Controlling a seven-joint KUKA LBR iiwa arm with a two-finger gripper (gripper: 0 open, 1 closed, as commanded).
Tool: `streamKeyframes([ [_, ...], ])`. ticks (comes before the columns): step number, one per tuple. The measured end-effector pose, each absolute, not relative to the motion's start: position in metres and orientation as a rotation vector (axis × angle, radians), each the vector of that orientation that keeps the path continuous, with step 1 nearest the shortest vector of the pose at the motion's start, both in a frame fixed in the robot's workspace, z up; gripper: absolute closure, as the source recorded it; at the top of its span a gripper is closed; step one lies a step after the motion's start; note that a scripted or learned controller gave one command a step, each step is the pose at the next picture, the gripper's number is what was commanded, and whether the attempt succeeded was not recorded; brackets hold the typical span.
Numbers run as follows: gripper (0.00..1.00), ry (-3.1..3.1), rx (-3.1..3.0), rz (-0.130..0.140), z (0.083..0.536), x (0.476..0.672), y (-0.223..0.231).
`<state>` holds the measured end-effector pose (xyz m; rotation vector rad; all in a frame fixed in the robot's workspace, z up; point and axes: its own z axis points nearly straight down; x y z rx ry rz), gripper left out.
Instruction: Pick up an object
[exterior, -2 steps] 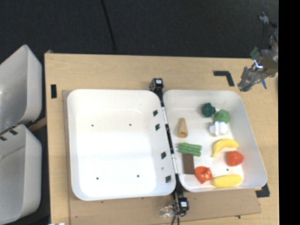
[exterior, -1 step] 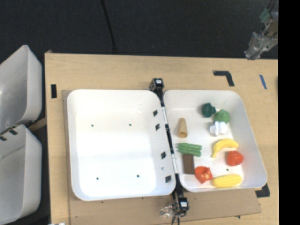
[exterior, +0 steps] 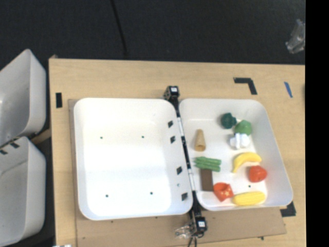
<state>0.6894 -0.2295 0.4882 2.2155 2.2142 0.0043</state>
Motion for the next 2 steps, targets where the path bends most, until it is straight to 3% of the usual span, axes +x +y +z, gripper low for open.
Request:
streamKeyframes([
  [1,1.0,2.218,2.211,0.003,0.554,0.689,-0.229],
  [2,1.0,2.22,2.211,0.002,0.536,0.684,-0.228],
])
